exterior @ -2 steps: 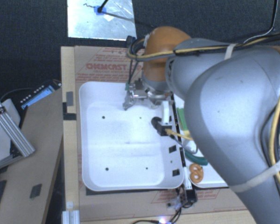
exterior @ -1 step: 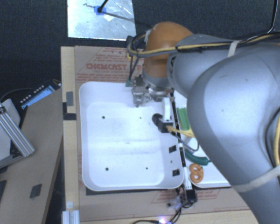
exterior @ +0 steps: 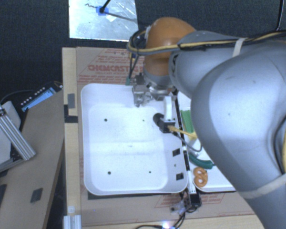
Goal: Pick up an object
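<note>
My gripper [exterior: 141, 99] hangs over the far edge of the left white bin [exterior: 93, 142], pointing down, with nothing visibly held in it. The grey arm covers most of the right bin [exterior: 214, 187]. Along that bin's visible left strip lie a green flat object [exterior: 186, 120], a teal curved object [exterior: 203, 162] and a small orange ring-shaped object [exterior: 199, 177]. These objects lie to the right of the gripper and nearer the camera, across the divider between the bins.
The bins rest on a cardboard sheet [exterior: 105, 68]. A shiny foil square [exterior: 102, 13] lies behind it. Metal rails [exterior: 12, 137] and a flat dark device [exterior: 38, 97] lie to the left on the bench.
</note>
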Action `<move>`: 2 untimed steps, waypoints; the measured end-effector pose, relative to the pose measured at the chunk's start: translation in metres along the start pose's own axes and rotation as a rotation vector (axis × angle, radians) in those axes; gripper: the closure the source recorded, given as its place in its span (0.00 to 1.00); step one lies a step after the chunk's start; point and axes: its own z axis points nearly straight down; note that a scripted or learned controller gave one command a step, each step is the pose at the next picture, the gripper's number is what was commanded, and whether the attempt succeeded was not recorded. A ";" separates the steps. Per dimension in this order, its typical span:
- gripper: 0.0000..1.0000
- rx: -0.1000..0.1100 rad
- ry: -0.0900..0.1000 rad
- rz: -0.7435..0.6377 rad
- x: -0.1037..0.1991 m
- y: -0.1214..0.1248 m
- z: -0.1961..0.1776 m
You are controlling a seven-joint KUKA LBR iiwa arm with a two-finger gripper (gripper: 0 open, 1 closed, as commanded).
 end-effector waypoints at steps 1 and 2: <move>1.00 -0.008 0.002 -0.002 0.013 0.001 -0.172; 1.00 -0.001 -0.001 0.002 -0.019 0.000 -0.133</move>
